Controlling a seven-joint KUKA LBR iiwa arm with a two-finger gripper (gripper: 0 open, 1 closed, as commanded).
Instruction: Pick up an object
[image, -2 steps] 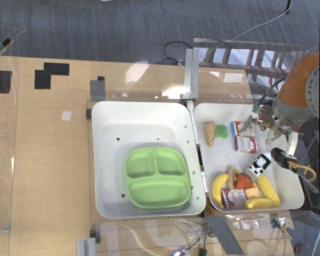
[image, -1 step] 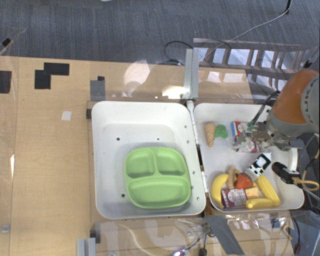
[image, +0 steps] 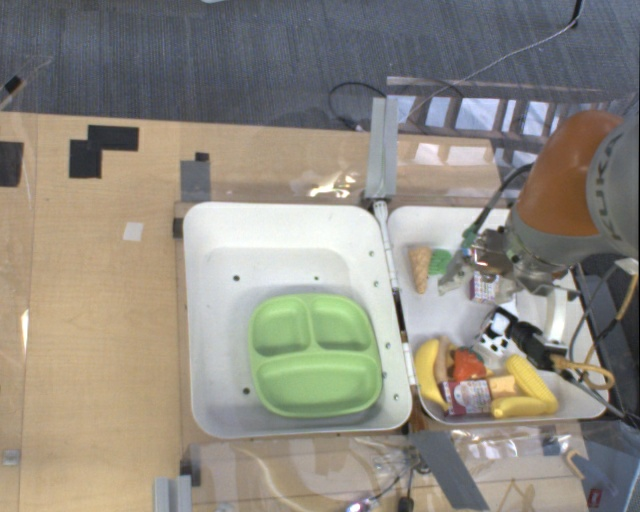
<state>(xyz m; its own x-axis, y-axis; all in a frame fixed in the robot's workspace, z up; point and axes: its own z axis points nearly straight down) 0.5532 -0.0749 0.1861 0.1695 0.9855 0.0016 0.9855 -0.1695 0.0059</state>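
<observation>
My gripper (image: 482, 268) hangs over the upper middle of the right bin (image: 440, 222), below the arm's orange band (image: 570, 170). A small purple-and-white item (image: 484, 289) lies right under the gripper; whether it is gripped cannot be told. To the left lie a tan cone (image: 419, 268) and a green piece (image: 441, 262). Along the bin's front lie a banana (image: 428, 368), a red item (image: 467, 364), a dark labelled can (image: 466, 397), a yellow corn cob (image: 530, 384) and a black-and-white block (image: 497, 339).
The left bin (image: 220, 300) holds a green divided plate (image: 315, 354) towards its front. A metal divider (image: 380, 150) stands behind the gap between the bins. Cables (image: 580, 375) run along the right bin's right edge.
</observation>
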